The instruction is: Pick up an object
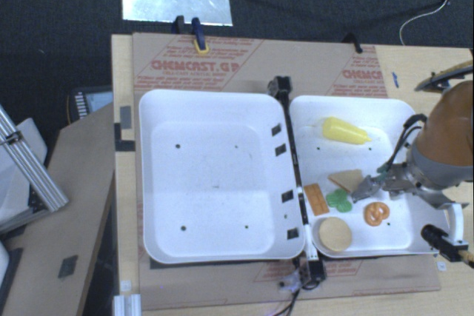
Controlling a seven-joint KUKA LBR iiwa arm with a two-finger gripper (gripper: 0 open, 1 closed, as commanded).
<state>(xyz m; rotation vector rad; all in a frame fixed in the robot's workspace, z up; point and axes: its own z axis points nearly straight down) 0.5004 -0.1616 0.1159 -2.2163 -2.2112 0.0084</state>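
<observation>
a: where do you aim?
b: your gripper hangs in the right bin, beside the tan wedge; grip state, i can't tell. centre on the wedge, clear of the green piece.

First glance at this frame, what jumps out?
The grey arm with its orange band reaches in from the right, its gripper low in the right bin near a tan piece. A yellow object lies near that bin's far side; an orange pretzel-like piece sits nearer.
</observation>
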